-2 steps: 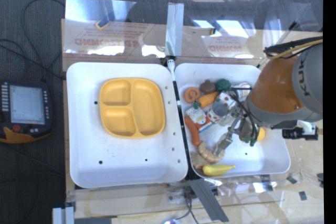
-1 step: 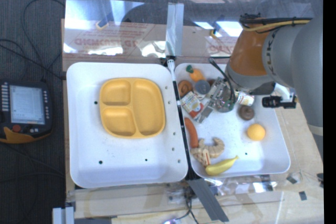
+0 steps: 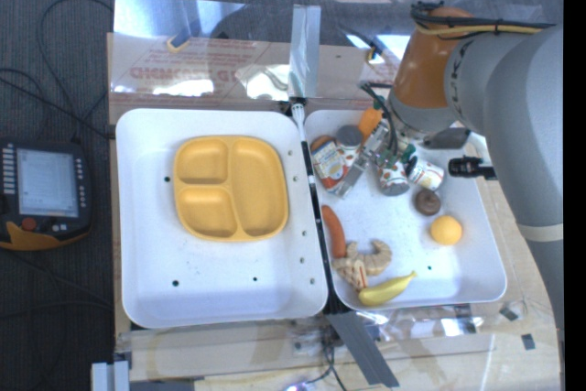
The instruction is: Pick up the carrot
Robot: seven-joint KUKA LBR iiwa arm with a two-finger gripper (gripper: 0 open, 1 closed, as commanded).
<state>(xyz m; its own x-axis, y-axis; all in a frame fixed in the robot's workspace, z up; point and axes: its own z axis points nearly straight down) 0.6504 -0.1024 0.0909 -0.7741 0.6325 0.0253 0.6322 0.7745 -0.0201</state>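
In the right bin (image 3: 476, 275), an orange piece that looks like the carrot (image 3: 369, 121) lies near the far wall, partly hidden behind the arm's wrist. A longer reddish-orange piece (image 3: 334, 231) lies along the bin's left wall, nearer the front. My gripper (image 3: 352, 176) reaches down and to the left from the orange-banded wrist, low over a cluster of small cans (image 3: 327, 157) just in front of the orange piece. I see nothing clearly held.
Around the gripper stand more small cans and jars (image 3: 396, 176). A brown ball (image 3: 428, 201), a yellow-orange ball (image 3: 446, 230), a tan shrimp-like toy (image 3: 363, 261) and a banana (image 3: 385, 287) lie towards the front. A yellow divided plate (image 3: 230, 187) sits in the left bin.
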